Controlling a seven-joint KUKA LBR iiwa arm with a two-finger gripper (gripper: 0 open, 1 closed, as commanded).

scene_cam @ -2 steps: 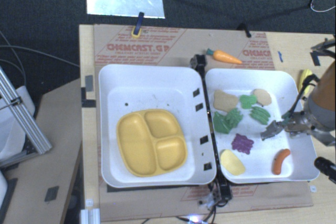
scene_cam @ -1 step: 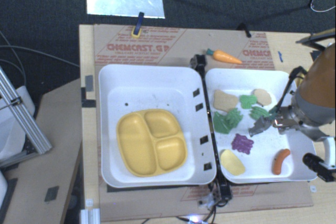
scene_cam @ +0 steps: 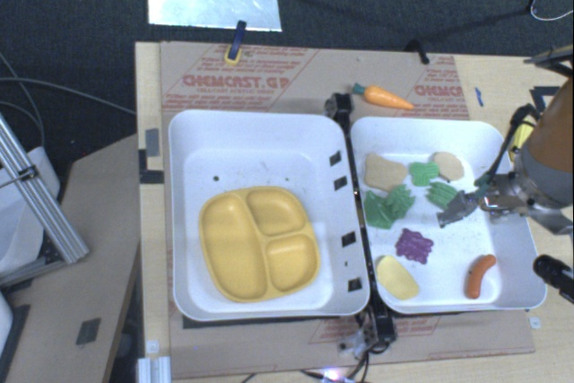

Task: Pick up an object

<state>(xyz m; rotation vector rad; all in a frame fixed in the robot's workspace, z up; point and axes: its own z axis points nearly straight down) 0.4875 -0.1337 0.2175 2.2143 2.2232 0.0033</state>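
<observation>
Camera view: I read one slanted look down on both bins; the arm [scene_cam: 549,159] comes in from the right.
Gripper: I see the gripper [scene_cam: 456,211] low over the right bin [scene_cam: 516,257], its dark tips angled down and toward the left.
Finger state: I cannot tell whether it is wide or narrow; the tips merge into one dark blur, and I see nothing clearly between them.
Nearest item: dark green leaf [scene_cam: 441,194], just above and beside the tips; touching or apart, I cannot say.
Left of gripper: bigger green leafy piece [scene_cam: 387,207], near; a small green piece [scene_cam: 423,172] lies up and left.
Farther up-left: tan slice [scene_cam: 386,172] and a pale bun-like piece [scene_cam: 448,165], both lying flat on the bin floor.
Below-left of gripper: purple grapes [scene_cam: 414,245], near; a yellow wedge [scene_cam: 396,277] farther down by the bin's front corner.
Below-right of gripper: orange sausage [scene_cam: 480,275], lying tilted, apart from the tips.
Far left of gripper: left bin [scene_cam: 193,157] holding a yellow divided plate [scene_cam: 258,241], well apart.
Outside bins: carrot [scene_cam: 383,96] on the cardboard [scene_cam: 296,81], behind the right bin, well apart from the gripper.
Task status: every pickable item I can see rests on a bin floor or on the cardboard.
</observation>
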